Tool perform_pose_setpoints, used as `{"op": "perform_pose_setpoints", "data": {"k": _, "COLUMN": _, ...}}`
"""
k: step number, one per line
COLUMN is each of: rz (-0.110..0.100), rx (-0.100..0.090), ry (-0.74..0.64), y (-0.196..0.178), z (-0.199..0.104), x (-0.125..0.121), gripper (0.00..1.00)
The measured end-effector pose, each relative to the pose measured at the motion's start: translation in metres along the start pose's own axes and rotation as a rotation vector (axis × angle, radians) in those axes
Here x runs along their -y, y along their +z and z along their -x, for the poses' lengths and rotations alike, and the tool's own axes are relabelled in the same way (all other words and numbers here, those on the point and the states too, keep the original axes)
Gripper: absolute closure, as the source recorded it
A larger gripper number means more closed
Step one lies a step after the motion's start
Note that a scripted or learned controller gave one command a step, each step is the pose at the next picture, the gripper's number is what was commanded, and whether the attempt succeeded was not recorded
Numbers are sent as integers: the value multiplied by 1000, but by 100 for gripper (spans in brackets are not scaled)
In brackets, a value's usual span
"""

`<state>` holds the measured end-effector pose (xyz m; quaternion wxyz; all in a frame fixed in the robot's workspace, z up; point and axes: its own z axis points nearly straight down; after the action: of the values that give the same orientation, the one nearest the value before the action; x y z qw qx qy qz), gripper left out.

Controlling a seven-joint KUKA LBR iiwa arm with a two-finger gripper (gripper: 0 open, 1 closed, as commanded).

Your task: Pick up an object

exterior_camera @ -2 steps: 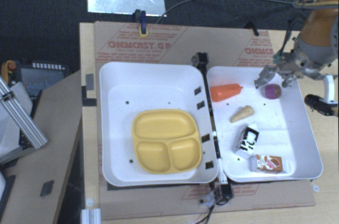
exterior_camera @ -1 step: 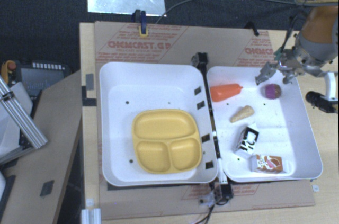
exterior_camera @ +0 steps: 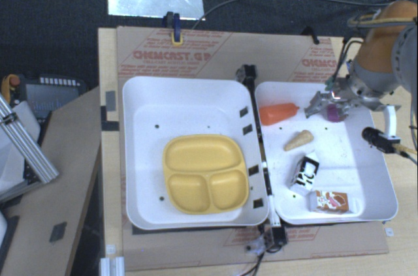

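The left bin [exterior_camera: 189, 95] holds a yellow divided tray [exterior_camera: 206, 173] near its front edge. In the right bin [exterior_camera: 366, 186] lie an orange carrot-like piece [exterior_camera: 278, 113] at the back left corner, a tan cone [exterior_camera: 298, 139], a black-and-white carton [exterior_camera: 304, 172] and a brown packet [exterior_camera: 329, 201] by the front edge. The end effector [exterior_camera: 333, 106] sits low at the back edge, touching what may be a purple object [exterior_camera: 334, 113]; whether it pinches it, I cannot tell.

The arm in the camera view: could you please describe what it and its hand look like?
The arm is bulky and rounded, grey with an orange band above the wrist. Its hand is a small grey metal assembly with angular parts. A dark cable runs beside the wrist, and a black and white fitting sticks out below the arm.
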<state>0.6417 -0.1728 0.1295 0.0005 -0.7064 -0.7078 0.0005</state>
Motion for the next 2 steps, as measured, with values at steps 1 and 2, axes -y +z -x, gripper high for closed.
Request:
{"op": "perform_pose_setpoints", "data": {"k": 1, "rz": 13, "rx": -2, "ry": -3, "y": 21, "z": -2, "x": -5, "gripper": 0}}
{"op": "perform_pose_setpoints", "data": {"k": 2, "rz": 16, "rx": 1, "ry": -4, "y": 14, "z": -1, "x": -5, "gripper": 100}}
